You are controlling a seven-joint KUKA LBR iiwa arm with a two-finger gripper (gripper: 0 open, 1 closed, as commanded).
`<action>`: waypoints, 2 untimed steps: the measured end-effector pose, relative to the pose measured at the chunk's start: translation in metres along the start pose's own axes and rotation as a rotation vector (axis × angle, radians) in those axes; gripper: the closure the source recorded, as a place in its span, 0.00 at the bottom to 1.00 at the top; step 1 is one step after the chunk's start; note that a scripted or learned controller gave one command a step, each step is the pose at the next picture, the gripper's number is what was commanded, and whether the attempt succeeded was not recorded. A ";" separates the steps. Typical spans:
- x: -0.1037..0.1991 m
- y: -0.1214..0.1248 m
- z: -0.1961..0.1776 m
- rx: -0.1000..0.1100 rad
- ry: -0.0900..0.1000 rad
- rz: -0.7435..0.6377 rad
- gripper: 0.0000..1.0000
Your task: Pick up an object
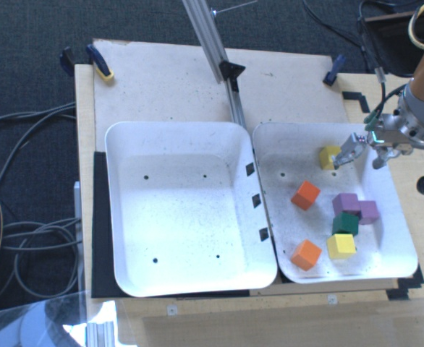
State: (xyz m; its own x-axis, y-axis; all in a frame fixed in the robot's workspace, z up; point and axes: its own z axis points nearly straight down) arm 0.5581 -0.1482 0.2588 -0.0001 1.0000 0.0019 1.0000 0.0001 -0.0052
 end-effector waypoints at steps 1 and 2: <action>0.000 0.001 -0.002 -0.005 -0.001 -0.001 0.00; 0.006 0.001 0.041 0.000 0.000 0.000 0.00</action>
State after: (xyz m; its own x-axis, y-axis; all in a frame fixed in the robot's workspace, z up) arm 0.5588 -0.1422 0.2174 -0.0005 1.0000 0.0017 1.0000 0.0005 -0.0056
